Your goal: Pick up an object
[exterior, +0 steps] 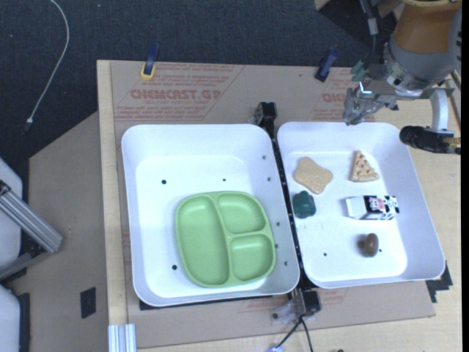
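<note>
Green tray (223, 238) nr front, "CHEMCAST GP" on backing board (176, 94).

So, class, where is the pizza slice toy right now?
In the camera view, the pizza slice toy lies in the right bin, near its far edge, right of the tan biscuit piece and above the small carton.

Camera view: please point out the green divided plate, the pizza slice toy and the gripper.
green divided plate (198, 240): camera view, floor of its long left compartment.
pizza slice toy (363, 167): camera view, middle of the slice.
gripper (357, 114): camera view, between its fingertips.
</note>
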### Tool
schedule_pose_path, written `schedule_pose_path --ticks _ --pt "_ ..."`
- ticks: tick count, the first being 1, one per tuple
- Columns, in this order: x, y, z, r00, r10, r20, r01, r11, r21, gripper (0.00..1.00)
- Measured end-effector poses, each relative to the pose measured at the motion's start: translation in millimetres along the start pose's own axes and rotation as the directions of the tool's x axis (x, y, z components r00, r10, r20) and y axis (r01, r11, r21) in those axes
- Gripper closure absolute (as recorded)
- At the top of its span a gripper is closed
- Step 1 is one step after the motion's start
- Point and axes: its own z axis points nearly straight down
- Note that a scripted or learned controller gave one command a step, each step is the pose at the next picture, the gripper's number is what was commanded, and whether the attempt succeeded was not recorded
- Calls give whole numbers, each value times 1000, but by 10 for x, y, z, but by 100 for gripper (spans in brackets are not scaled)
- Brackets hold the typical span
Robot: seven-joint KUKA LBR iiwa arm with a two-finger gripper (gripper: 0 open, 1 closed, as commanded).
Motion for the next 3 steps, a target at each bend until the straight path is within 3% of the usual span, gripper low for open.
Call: schedule_pose_path --ticks 1,3 --pt "587 -191 29 1000 -4 -4 4 1000 11 100" --pt "1620 -553 107 1000 -5 -3 5 1000 12 100"
